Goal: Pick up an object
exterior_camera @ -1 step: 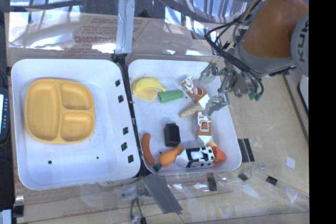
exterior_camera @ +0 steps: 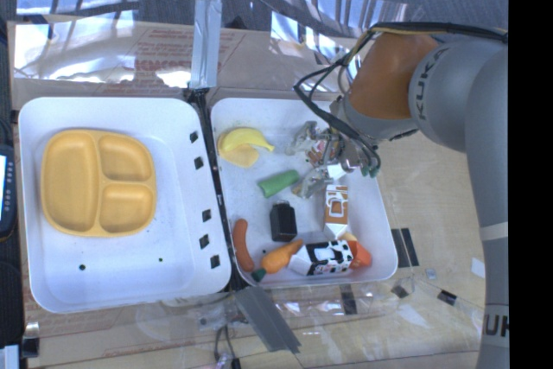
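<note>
Grey carpet and a taped sheet of cardboard lie behind the bench, where two shallow white bins sit side by side. No single item is named by the task, so the candidates are the toys scattered in the right bin [exterior_camera: 380, 212]. A green pepper-like piece [exterior_camera: 278, 182] lies near the middle, just beside the gripper [exterior_camera: 321, 162]. A yellow banana [exterior_camera: 238, 144] sits toward the upper left corner, and a small black block [exterior_camera: 282, 221] lies below the green piece. Along the lower edge are a red sausage [exterior_camera: 241, 243], an orange carrot [exterior_camera: 283, 257] and a cow-patterned carton [exterior_camera: 330, 257], crowded close together. An orange and white box [exterior_camera: 336, 205] sits near the right wall.

From the right the arm [exterior_camera: 449, 91] comes in over that bin, wrist tilted down, its metal tool hanging low among the upper items, probably lined up for the green piece or something near it. Whether anything sits in the tool cannot be told at this angle.

Outward, the left bin [exterior_camera: 52, 281] carries a yellow divided tray [exterior_camera: 98, 181], set apart, likely as a drop place.
</note>
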Robot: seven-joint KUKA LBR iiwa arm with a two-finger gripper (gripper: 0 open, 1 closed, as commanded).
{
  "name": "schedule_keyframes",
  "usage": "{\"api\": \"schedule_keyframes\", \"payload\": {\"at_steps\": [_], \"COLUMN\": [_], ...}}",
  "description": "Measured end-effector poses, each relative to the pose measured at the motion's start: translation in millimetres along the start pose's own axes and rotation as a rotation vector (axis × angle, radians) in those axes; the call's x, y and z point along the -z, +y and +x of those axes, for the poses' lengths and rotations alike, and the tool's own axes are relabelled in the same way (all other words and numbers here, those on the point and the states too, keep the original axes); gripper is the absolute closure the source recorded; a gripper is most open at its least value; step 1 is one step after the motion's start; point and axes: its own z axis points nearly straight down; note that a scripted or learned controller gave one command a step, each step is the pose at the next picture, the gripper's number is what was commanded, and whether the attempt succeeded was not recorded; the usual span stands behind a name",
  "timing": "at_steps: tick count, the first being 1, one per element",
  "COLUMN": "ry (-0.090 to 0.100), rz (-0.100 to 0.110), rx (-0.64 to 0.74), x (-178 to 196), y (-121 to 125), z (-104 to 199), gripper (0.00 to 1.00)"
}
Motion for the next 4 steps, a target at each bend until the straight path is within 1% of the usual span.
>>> {"api": "schedule_keyframes", "payload": {"at_steps": [1, 2, 3, 4], "ry": [0.007, 0.004, 0.007, 0.003], "rz": [-0.002, -0.002, -0.003, 0.0], "rx": [-0.037, -0.175, -0.309, -0.224], "x": [-2, -1, -2, 0], "y": [6, -4, 69, 14], "z": [29, 96, 50, 115], "gripper": [0.0, 0.0, 0.0, 0.0]}}
